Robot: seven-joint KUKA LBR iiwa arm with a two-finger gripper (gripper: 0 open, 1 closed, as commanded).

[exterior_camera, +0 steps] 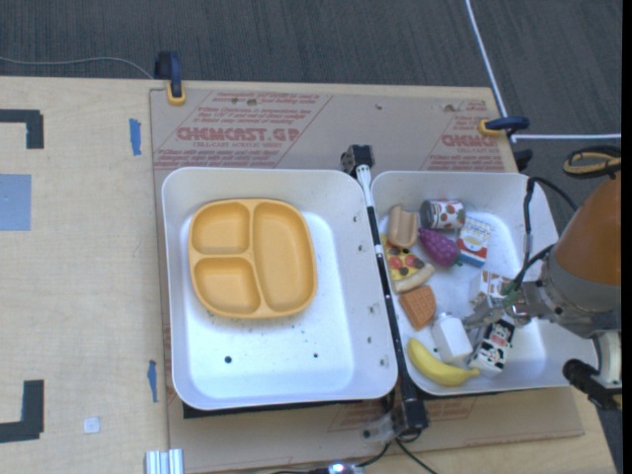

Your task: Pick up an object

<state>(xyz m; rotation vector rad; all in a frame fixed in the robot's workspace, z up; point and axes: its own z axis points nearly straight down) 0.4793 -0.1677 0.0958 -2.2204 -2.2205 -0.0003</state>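
My gripper (491, 312) hangs low over the right bin (528, 373), at its right middle, with the arm's orange band (597, 235) behind it. Directly below it in the view lies a small black-and-white carton (495, 347). A white block (452, 339) sits just to its left and a banana (439, 364) lies along the bin's front. Further left are an orange waffle piece (419, 306), a pizza slice (405, 266) and a bread piece (401, 226). A can (442, 213), a purple item (440, 248) and a red-and-white box (475, 240) lie toward the back.
The left bin (197, 358) holds a yellow divided plate (253, 258). A black clamp bar (373, 255) runs between the two bins. Cables loop along the right bin's right wall (530, 227).
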